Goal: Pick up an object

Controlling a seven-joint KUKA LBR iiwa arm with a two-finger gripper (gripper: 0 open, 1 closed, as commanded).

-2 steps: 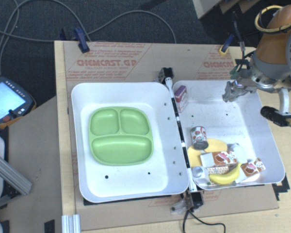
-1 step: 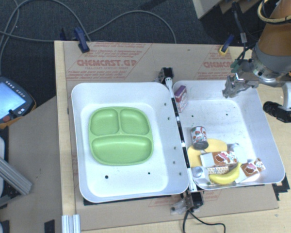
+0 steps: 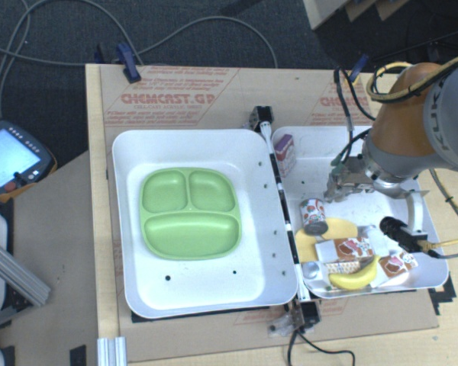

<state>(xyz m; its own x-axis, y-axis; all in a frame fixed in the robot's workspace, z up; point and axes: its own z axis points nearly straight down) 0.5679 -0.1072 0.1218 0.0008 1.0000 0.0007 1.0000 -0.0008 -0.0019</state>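
The right bin [image 3: 320,145] holds several small items. A small can [image 3: 314,215] lies near the bin's left wall, beside a yellow flat piece [image 3: 337,229]. A banana [image 3: 356,277] lies at the front edge, with brown-and-white snack packs [image 3: 352,250] just behind it and another pack [image 3: 398,264] to its right. A purple-and-white carton [image 3: 284,150] stands at the back left corner. My gripper [image 3: 342,183] hangs low over the middle of the bin, just behind and to the right of the can, under the arm's orange band [image 3: 401,124].
The left bin [image 3: 130,158] holds a green divided plate [image 3: 189,213]. A black clamp [image 3: 261,117] sits at the top of the wall between the bins. A black part [image 3: 399,233] of the arm juts out over the right bin's right side.
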